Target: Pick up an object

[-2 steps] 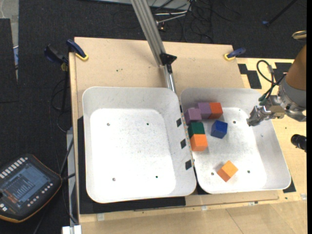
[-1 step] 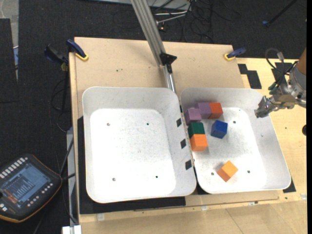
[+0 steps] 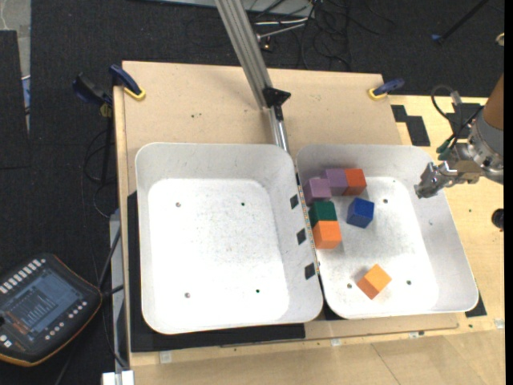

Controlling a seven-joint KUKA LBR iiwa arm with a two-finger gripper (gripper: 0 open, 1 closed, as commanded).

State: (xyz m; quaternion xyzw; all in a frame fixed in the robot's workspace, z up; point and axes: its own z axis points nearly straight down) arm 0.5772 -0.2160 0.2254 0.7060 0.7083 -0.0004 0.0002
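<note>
Right now the arm (image 3: 490,131) is reaching in from the right, with its gripper (image 3: 426,184) hanging over the upper right rim of the right bin (image 3: 449,247). The gripper is showing up small and blurred, so whether it is apart or together cannot be told, and nothing is showing up in it.

All the blocks are lying in the right bin, none touching the gripper. A cluster is sitting near the bin's upper left: a light purple block (image 3: 319,188), a darker purple block (image 3: 337,180) just right of it, and a red-orange block (image 3: 355,180) right of that, all three touching in a row. Just below the light purple one a green block (image 3: 324,212) is sitting, and an orange block (image 3: 327,234) is sitting directly below the green, touching it. A blue block (image 3: 361,212) is lying just right of the green one, tilted, slightly apart. A second orange block (image 3: 373,281) is lying alone lower down, turned diagonally, well apart from the cluster.

The left bin (image 3: 160,215) is sitting beside the right one, their edges meeting in the middle. Both bins are resting on a tan board (image 3: 208,95). A teach pendant (image 3: 40,307) is lying at lower left on the dark floor.
</note>
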